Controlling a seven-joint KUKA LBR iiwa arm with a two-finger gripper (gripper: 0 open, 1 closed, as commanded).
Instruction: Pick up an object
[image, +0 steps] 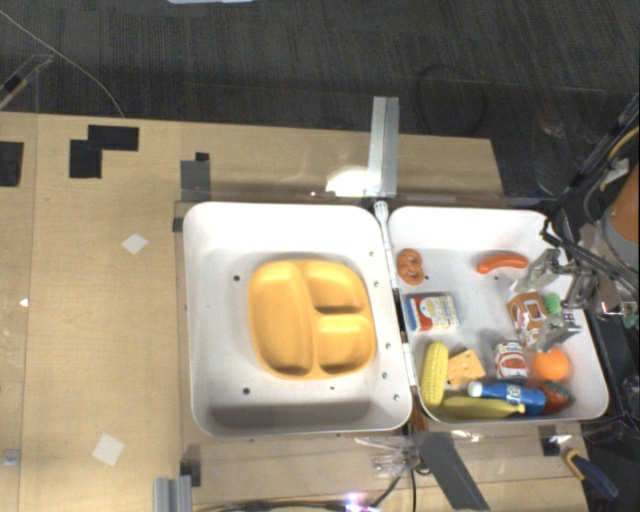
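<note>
Your gripper (556, 300) hangs at the right bin's (455, 222) right edge (finger state: cannot tell); crowded toys there could jostle and spoil the grasp.

Two white bins sit side by side on the bench. The left bin (215, 300) holds a yellow divided tray (310, 315), sitting about dead centre. The right bin (470, 235) is busy: a sausage (501, 263) near the back, a small carton (431, 313) by the divider, a corn cob (434, 372) beside a cheese wedge (463, 368), a banana (480, 407) along the front wall, and an orange (550, 366) at the right. The gripper (556, 305) hangs over the right bin's right side, just above the orange.
</note>
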